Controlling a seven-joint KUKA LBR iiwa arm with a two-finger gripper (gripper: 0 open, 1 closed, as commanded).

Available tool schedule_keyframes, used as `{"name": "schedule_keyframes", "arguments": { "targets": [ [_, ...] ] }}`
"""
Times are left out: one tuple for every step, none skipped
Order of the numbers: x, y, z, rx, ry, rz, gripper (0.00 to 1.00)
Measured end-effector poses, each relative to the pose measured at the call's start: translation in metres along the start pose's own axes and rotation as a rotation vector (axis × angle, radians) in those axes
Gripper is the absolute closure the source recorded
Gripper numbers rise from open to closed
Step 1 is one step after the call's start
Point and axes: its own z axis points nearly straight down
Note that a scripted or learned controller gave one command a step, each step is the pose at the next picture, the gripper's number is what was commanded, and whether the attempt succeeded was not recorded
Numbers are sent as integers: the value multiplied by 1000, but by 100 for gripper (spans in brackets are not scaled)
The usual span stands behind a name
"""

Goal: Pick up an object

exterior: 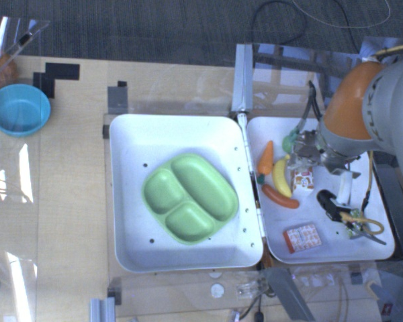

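Banana lies in my right bin, wedged between carrot and sausage.
Gripper hovers beside it; whether it's open or closed I cannot tell. Such crowding could cause a nudge or double grab.
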Motion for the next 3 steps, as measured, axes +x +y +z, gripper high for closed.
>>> {"name": "schedule_keyframes", "arguments": {
  "targets": [
    [-2,17,31,50,-7,58,100],
    [-3,16,31,50,-7,58,0],
    [5,-1,40,47,-6,-61,0]
  ]
}}
